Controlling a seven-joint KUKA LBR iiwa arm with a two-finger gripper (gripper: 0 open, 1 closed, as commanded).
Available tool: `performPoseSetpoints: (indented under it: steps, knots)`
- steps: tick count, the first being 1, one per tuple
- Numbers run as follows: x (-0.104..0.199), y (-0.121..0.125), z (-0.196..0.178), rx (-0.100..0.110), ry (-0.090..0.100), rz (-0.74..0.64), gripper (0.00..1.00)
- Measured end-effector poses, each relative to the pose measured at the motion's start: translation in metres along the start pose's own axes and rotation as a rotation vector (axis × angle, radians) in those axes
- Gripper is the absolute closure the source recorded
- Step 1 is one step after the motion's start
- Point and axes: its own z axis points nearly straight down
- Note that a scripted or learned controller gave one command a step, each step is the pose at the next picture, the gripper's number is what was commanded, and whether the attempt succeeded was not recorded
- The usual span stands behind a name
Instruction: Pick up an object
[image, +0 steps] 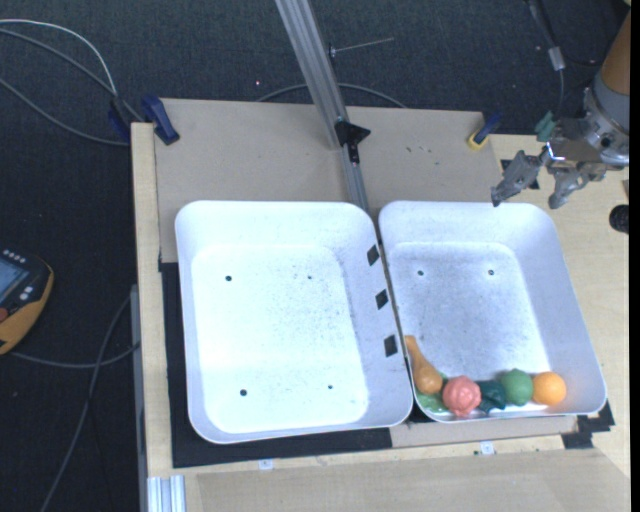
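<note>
The arm (612, 60) is cut off by the right edge (gripper included, perhaps); the dark toy (494, 393) is half hidden.

Two white bins (275, 225), smooth plastic by the look, faintly glossy at the rims, floors speckled with fine dark flecks; bench top (250, 150) matt tan, like board or unvarnished wood; slanting post (315, 60) of brushed grey metal, dull sheen; gripper (532, 182) of grey metal, matt; toy fruit in the right bin, orange ball (549, 388) and pink ball (461, 395), smooth, slightly shiny plastic; dark floor (60, 300) like rough carpet.
</note>
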Motion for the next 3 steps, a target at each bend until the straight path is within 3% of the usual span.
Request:
performPoseSetpoints:
  steps: [1, 2, 3]
  knots:
    - [-0.0105, 0.0028, -0.0467, -0.005, -0.001, 0.083, 0.00]
    - [-0.0102, 0.0028, -0.0559, -0.003, -0.002, 0.082, 1.00]
    - [-0.0100, 0.0028, -0.0554, -0.003, -0.001, 0.082, 0.00]
